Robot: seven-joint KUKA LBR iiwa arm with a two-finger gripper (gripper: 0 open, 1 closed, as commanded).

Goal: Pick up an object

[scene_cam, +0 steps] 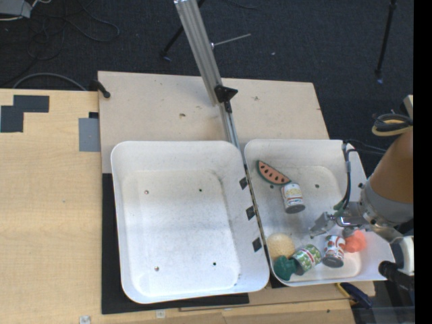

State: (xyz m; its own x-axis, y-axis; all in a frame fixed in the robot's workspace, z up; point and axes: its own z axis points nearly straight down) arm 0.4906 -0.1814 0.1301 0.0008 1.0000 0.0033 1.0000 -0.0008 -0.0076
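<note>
The right bin (317, 152) holds several small objects. A watermelon slice (273, 173) lies near its back left, with a small white can (293, 198) just in front of it. Along the front wall sit a pale yellow ball (281, 243), a dark green toy (284, 268), a green-labelled can (307, 257), a red and white can (333, 250) and an orange-red object (356, 241). My gripper (327, 225) hangs low over the right half of this bin, just above the red and white can and to the right of the white can. Nothing is visibly held.
The left bin (177, 223) lies beside the right one, split from it by a divider with black clips (249, 211). A slanted metal rail (206, 56) rises behind the bins. The arm (391, 181) covers the right bin's right wall.
</note>
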